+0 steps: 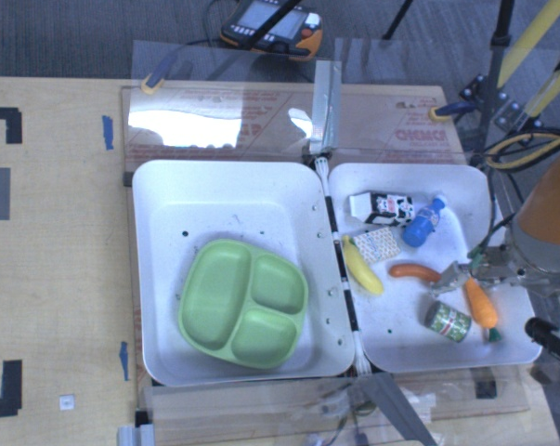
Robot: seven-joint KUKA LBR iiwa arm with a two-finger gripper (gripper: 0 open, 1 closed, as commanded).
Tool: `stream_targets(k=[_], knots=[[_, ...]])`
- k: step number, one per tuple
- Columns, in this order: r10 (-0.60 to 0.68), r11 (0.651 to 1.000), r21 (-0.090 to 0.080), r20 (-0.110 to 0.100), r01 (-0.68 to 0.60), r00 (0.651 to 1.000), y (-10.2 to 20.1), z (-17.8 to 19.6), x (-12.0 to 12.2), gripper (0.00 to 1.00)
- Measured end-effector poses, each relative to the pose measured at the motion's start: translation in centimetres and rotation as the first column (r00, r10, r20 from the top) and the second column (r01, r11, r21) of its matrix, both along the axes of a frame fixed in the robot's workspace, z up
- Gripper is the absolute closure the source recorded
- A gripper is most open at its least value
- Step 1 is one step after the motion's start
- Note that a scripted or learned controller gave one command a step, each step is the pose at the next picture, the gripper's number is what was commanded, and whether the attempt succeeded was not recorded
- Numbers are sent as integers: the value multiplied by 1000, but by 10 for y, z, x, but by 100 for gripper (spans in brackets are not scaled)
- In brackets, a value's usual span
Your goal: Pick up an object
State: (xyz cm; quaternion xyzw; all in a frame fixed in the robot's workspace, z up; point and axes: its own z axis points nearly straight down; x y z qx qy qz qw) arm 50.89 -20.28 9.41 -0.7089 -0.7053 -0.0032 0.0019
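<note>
I read this as the approach step: gripper (454, 275) low in the right bin (391, 337), between sausage (414, 271) and carrot (481, 306). Finger state: cannot tell. Next, centre on one item.

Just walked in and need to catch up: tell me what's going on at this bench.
A grey robot arm reaches in from the right over the right bin, its gripper low among toy items: a carrot, a sausage, a small can, a banana, a blue bottle and a milk carton. Nothing is visibly held yet. The left bin holds a green divided plate.
</note>
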Motion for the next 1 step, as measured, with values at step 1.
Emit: stream_targets(k=[1], knots=[[-3,1000,-4,0,3,1000,-2,9,0,100]])
